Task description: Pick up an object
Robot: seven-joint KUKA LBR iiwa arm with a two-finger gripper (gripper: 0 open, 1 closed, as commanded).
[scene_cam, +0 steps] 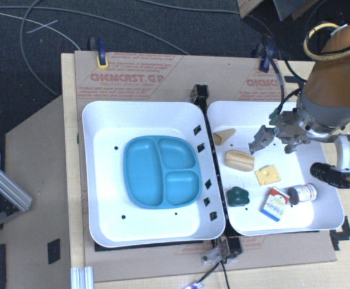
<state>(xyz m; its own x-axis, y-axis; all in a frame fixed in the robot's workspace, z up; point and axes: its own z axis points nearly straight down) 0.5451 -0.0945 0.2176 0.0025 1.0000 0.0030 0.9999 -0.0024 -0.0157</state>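
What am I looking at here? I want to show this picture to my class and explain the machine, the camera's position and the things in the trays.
One camera looks down at a slant on a bench with two white bins. The robot arm, grey with an orange band, reaches in from the right. Its gripper hangs over the right bin with nothing between its fingers. The left bin holds a blue divided plate. The right bin holds a bread roll, a yellow cheese piece, a green toy, a small packet and a little jar.
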